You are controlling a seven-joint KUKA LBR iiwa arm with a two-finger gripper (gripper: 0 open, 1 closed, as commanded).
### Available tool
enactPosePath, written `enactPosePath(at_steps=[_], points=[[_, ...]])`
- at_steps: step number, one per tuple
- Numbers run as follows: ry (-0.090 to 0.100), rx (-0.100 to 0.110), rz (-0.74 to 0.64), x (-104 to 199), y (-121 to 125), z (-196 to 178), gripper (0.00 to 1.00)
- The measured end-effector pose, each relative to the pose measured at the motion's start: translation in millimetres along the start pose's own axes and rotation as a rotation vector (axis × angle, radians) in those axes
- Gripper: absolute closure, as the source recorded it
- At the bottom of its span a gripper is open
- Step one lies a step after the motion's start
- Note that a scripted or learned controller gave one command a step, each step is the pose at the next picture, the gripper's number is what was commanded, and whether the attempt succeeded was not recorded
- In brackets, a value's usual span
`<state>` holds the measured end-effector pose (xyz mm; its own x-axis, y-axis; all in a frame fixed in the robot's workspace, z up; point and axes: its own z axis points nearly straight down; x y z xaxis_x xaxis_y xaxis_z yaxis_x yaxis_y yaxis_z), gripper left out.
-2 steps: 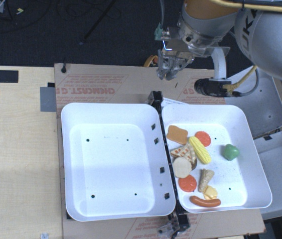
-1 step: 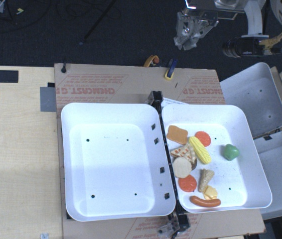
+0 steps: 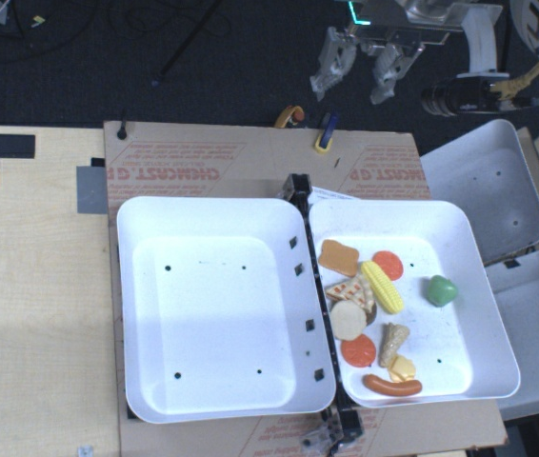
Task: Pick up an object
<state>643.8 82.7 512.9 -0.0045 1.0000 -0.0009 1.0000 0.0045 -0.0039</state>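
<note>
My gripper (image 3: 357, 74) hangs high at the top of the camera view, beyond the far edge of the bench, open with nothing between its fingers. The right bin (image 3: 474, 255) holds several toy foods: an orange bread slice (image 3: 338, 256), a yellow corn cob (image 3: 382, 286), a red tomato slice (image 3: 389, 265), a green pepper (image 3: 441, 290), a round white piece (image 3: 349, 321), a red disc (image 3: 358, 351), a sausage (image 3: 391, 385), a cone (image 3: 392, 337) and a yellow cheese cube (image 3: 403, 367). All lie well below the gripper.
The left bin (image 3: 155, 227) sits beside the right one on a cardboard sheet (image 3: 203, 165). A black clip (image 3: 298, 187) joins the bins at the far side. A yellow and blue clamp (image 3: 325, 133) stands on the cardboard's far edge. A grey panel (image 3: 484, 179) lies at the right.
</note>
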Motion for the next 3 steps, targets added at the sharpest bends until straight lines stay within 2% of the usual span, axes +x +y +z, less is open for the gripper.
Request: enactPosePath(at_steps=[1,2,3], points=[[-0.001,0.003,-0.005,0.9,0.0,-9.8,1.0],[-0.002,0.016,0.009,-53.2,-6.1,185.1,1.0],[0.001,-0.013,0.004,-47.4,1.0,72.9,1.0]])
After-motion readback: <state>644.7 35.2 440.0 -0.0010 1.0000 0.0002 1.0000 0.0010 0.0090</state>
